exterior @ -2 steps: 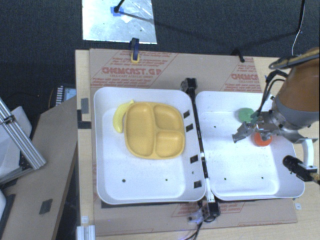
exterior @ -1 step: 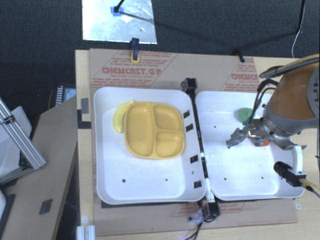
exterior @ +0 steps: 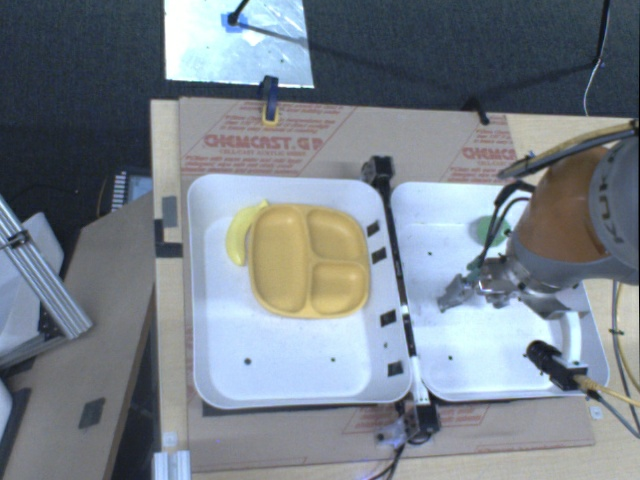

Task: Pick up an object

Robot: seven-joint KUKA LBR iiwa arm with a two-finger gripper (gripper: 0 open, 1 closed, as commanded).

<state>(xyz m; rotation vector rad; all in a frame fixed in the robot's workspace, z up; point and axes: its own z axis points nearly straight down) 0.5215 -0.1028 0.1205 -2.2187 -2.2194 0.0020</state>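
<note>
A yellow divided tray covers a banana; the pincer, grip unclear, hovers by something green.

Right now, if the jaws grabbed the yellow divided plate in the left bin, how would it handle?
The yellow divided plate looks like rigid moulded plastic, so probably stiff and light. It lies flat and wide, so only its raised rim seems graspable, and glossy plastic may slip.

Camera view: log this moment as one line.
gripper low in right bin | nothing seen held | yellow tray in left bin | green object beside arm
</note>
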